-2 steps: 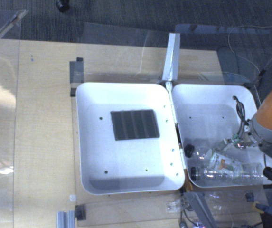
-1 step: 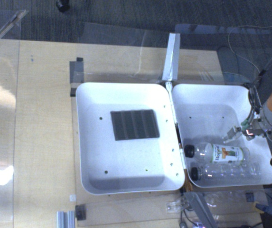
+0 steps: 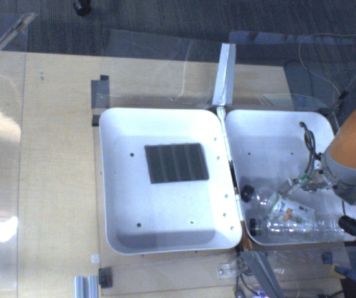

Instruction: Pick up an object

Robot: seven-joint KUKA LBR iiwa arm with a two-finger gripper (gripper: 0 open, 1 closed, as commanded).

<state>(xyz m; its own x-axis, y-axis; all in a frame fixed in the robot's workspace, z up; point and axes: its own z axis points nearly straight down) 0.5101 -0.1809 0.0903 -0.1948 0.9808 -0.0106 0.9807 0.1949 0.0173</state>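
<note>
Objects: two clear crumpled plastic bottles with dark caps lie in the right white bin (image 3: 271,126), one (image 3: 271,202) slanting with its cap toward the bin divider, the other (image 3: 299,227) lying flat along the near wall.
Place: both bottles sit just below and to the left of the gripper (image 3: 307,182), the slanted one nearest its tip.
Handling: probably light, thin-walled and springy; smooth plastic that may slip or roll, and will dent under pressure.
Hold: best taken across the body's middle, squeezing the narrow way; the cap end looks too small.
Gripper: it hangs low over the right bin, under the orange-banded grey arm (image 3: 355,144); how far apart the fingers are, I cannot tell, and no bottle is seen between them.
Farther off: the left white bin (image 3: 122,185) holds a dark ribbed rectangular pad (image 3: 176,162).
</note>
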